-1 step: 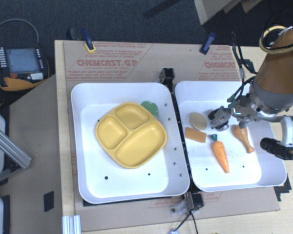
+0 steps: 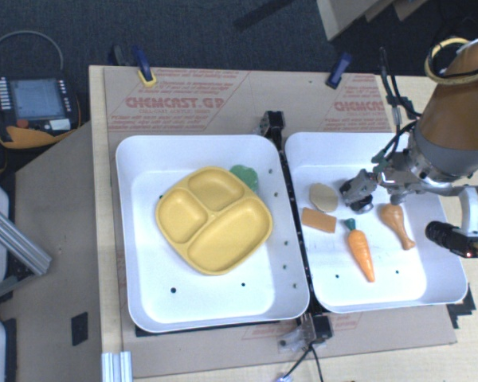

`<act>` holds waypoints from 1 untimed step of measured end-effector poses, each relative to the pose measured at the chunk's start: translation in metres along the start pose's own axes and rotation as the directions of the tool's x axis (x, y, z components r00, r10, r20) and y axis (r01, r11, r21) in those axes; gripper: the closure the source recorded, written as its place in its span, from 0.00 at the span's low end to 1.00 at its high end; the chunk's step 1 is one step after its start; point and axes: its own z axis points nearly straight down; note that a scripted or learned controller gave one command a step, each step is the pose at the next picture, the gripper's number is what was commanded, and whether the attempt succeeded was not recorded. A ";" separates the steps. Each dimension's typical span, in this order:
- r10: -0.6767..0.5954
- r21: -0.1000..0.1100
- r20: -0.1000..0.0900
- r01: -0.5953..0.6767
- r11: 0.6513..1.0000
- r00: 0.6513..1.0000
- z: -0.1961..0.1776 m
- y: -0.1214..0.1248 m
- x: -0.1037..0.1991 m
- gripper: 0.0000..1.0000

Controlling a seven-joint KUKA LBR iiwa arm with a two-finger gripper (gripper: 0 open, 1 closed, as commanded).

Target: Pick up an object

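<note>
You have two white bins side by side: the left bin point(image 2: 135, 237) carries a yellow divided plate point(image 2: 214, 219) with a small green piece point(image 2: 245, 177) touching its far edge, and the right bin point(image 2: 334, 285) holds the likely targets. The arm point(image 2: 456, 110) reaches in over the right bin's far right side, and its gripper point(image 2: 358, 193) hangs just right of a beige round piece point(image 2: 323, 196). You can't tell how far the gripper is open; nothing shows in its grasp. Near it lie a carrot point(image 2: 361, 252), a drumstick point(image 2: 397, 223) and an orange block point(image 2: 319, 220). These sit close together, so a descent here could nudge a neighbour or close on nothing.
</note>
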 end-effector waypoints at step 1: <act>0.000 0.008 -0.002 0.000 1.000 1.000 0.060 -0.003 0.009 0.00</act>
